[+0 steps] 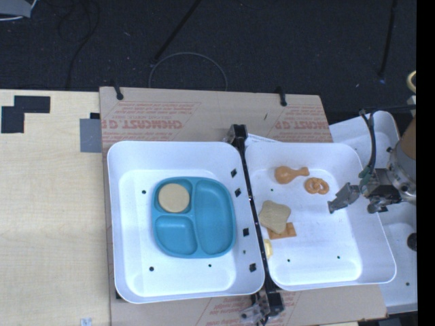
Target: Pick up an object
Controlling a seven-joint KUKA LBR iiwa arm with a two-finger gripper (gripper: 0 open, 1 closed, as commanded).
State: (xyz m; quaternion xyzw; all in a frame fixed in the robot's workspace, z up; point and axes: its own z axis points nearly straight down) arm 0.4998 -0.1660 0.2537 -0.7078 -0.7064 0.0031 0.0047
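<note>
Right bin (pixel 319 277), pretzel (pixel 317 186) just left of hand (pixel 359 200) (apart)

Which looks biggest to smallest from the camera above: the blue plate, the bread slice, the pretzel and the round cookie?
1. Blue divided plate, by far the largest.
2. Round cookie and bread slice look about alike, so I won't rank them.
3. Pretzel, smallest.

Pale wooden bench (pixel 47 202), brown printed cardboard sheet (pixel 204 114) flat on it, two white bins (pixel 129 156) side by side on the cardboard
</note>
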